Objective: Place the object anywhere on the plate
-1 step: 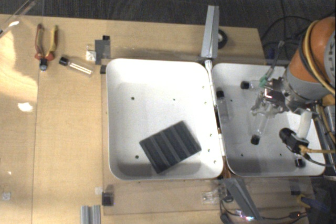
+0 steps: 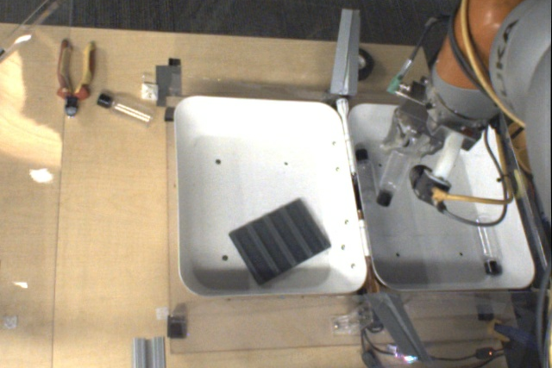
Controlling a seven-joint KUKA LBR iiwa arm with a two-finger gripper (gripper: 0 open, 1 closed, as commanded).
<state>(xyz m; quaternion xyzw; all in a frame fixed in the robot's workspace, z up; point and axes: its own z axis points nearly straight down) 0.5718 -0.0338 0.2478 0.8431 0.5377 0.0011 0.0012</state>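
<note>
- Over the right bin (image 2: pixel 509 271) I see my gripper (image 2: pixel 385 185), its fingers pointing down; I cannot tell whether they are apart or together.
- I see the dark ribbed object (image 2: pixel 279 240) lying flat in the left bin (image 2: pixel 198 125), toward its near edge, well apart from the gripper.
- Pliers (image 2: pixel 74 73) lie on the bench at far left.

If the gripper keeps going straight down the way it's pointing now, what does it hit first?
Most likely the bare white floor of the right bin. The gripper points down over that bin's left part, and nothing appears to lie under it, though depth is hard to judge from this slant.
</note>
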